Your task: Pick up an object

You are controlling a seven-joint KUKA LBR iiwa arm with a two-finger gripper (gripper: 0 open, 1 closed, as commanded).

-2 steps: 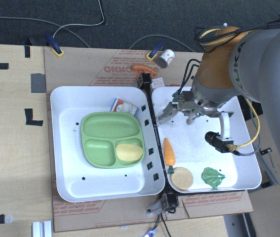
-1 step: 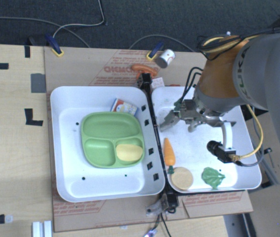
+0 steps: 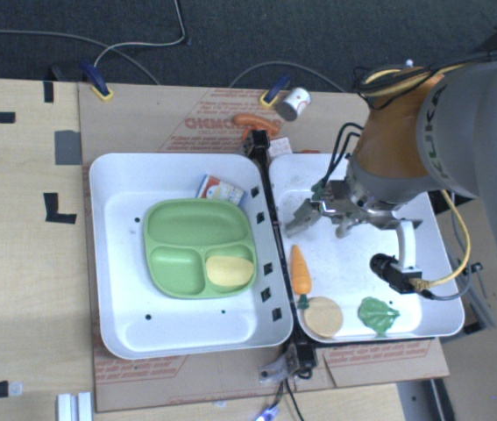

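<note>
Seen from above at a slant, the worktop (image 3: 20, 235) carries two shallow white bins side by side on a cardboard sheet (image 3: 204, 125). The left bin (image 3: 117, 323) sits at centre-left of the frame and holds a green divided plate (image 3: 197, 239). A yellow, rounded object (image 3: 229, 271) lies in the plate's lower right compartment. A small printed carton (image 3: 222, 189) pokes out just beyond the plate's upper edge.

The right bin (image 3: 436, 323) lies at centre-right. Along its left wall, near the divider between the bins, lies an orange carrot (image 3: 300, 270), pointing up and down the frame. Just below it, close to the bin's lower edge, rests a round tan disc (image 3: 323, 316), and to the right of that a green leafy piece (image 3: 376, 313).

The grey arm with its orange band (image 3: 397, 130) comes in from the right of the frame. Its claw (image 3: 323, 217) hangs over the upper left part of the right bin, above and to the right of the carrot and apart from it. The fingers (image 3: 299, 219) stand spread apart with nothing between them.
</note>
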